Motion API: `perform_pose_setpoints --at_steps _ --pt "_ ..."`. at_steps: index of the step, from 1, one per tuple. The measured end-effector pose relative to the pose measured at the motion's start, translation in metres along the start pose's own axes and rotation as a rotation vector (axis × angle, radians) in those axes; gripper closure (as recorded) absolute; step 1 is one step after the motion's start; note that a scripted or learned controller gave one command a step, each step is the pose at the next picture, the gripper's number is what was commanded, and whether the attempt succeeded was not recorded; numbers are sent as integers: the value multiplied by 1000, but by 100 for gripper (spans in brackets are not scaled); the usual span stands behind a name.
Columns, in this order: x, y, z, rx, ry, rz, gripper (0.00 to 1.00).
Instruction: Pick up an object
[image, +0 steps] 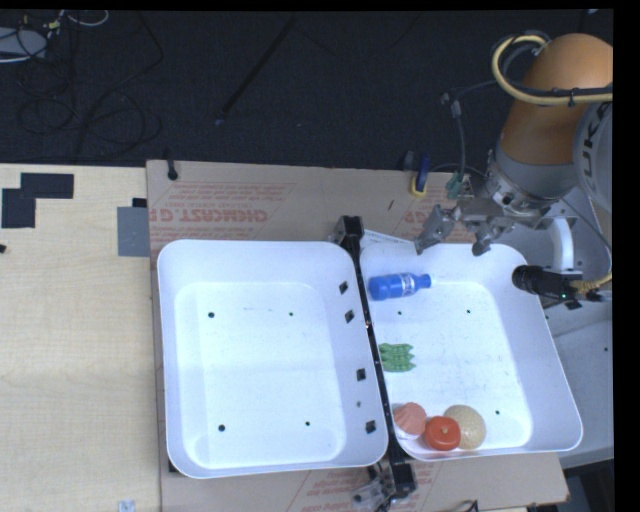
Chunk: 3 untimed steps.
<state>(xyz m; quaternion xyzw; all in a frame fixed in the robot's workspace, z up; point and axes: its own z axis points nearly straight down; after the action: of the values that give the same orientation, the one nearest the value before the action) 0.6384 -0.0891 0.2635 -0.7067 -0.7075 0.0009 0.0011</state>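
below the fingers (458, 231), blue bottle (398, 286).

Even overhead light falls brightly on the two shallow white plastic bins (262, 262), nearly washing out their floors and leaving only faint shadows. The dark floor (250, 80) behind stays dim. The picture looks slightly soft, perhaps from low resolution.

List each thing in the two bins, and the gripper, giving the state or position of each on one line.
blue bottle: lying on its side, far end of the right bin.
green item: lying flat by the bin's left wall.
red round item: near corner, touching its neighbours.
pink item: beside the red one.
beige round item: beside the red one.
gripper: open, holding nothing, over the bin's far edge.
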Motion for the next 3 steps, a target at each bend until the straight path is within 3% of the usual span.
perform_pose_setpoints --at_steps 1,2,3 --pt "-66 -46 14 4 -2 8 0" --pt "-110 -121 74 8 2 7 0" --pt "-108 -117 61 1 1 5 100"
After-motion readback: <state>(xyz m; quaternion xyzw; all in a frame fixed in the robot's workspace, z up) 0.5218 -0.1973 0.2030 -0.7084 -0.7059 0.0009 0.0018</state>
